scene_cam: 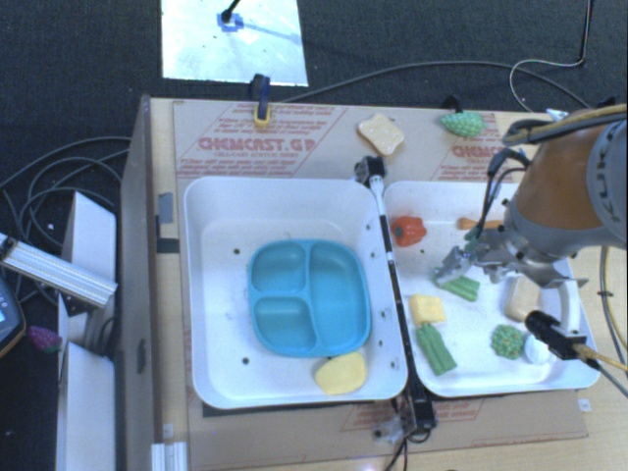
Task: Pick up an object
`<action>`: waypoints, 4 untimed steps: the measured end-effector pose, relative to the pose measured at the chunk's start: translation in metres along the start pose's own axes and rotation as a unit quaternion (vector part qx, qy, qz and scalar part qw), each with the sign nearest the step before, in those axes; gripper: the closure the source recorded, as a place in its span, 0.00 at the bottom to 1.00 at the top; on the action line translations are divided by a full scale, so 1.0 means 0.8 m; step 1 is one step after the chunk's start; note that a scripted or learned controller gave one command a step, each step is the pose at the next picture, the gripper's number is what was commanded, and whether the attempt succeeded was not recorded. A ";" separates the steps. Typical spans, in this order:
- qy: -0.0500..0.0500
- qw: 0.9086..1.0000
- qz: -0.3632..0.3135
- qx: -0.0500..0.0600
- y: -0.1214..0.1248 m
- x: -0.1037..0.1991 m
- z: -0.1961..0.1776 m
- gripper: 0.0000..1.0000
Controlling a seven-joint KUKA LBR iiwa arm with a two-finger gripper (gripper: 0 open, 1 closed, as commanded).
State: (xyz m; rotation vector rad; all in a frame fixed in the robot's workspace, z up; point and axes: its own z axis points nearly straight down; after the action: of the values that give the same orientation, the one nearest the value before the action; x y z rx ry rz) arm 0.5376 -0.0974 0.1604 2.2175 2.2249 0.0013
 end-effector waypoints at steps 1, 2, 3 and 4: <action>-0.002 1.000 0.002 -0.006 -0.014 0.014 0.089 0.00; -0.001 1.000 0.000 -0.002 0.115 -0.035 0.094 0.00; 0.000 1.000 -0.001 0.000 0.078 0.004 0.095 0.00; -0.001 1.000 0.000 0.000 0.148 -0.031 0.095 0.00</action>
State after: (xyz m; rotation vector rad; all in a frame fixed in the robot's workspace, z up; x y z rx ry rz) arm 0.6559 -0.1219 0.0846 2.2157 2.2244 0.0003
